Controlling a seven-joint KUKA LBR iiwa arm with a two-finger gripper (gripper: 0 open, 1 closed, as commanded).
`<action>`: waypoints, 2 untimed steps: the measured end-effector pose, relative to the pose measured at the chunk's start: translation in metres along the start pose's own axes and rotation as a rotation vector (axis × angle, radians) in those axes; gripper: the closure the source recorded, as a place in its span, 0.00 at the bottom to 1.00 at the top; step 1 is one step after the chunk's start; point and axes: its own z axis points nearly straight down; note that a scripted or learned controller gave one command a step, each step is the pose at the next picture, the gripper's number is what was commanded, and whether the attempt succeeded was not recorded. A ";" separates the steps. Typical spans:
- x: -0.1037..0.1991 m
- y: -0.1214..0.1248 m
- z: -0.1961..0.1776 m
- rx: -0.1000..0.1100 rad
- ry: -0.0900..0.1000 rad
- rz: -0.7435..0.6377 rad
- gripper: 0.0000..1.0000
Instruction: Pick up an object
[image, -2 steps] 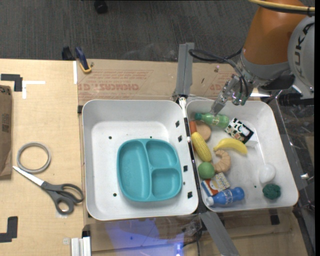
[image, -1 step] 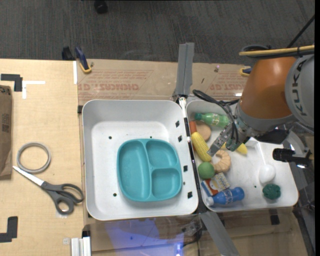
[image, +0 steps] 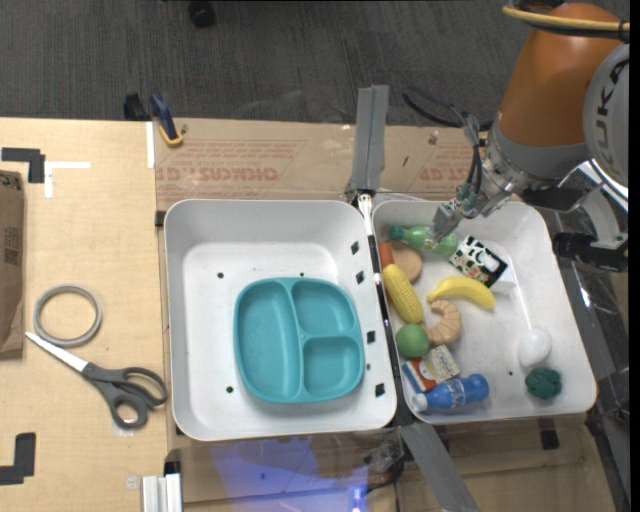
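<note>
The right bin (image: 556, 300) holds several small items. A green bottle (image: 413, 237) lies at its far left, beside a tan round piece (image: 407, 263) and a yellow corn cob (image: 402, 292). A banana (image: 462, 291) and a black-and-white pack (image: 478, 262) lie mid-bin. My gripper (image: 448, 222) is low over the right end of the green bottle, at the bin's far side. The grey arm with its orange band (image: 555, 70) comes down from the upper right.
Also in the right bin: a shrimp toy (image: 446, 322), a green ball (image: 412, 340), a blue bottle (image: 455, 392), a white egg (image: 534, 347) and a dark green ball (image: 543, 382). The left bin (image: 200, 250) holds a teal divided plate (image: 300, 340). Scissors (image: 110, 378) and a tape roll (image: 67, 313) lie at left.
</note>
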 end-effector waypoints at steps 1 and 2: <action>-0.043 0.043 -0.013 0.001 0.000 0.090 1.00; 0.023 0.034 0.042 0.002 0.003 0.054 1.00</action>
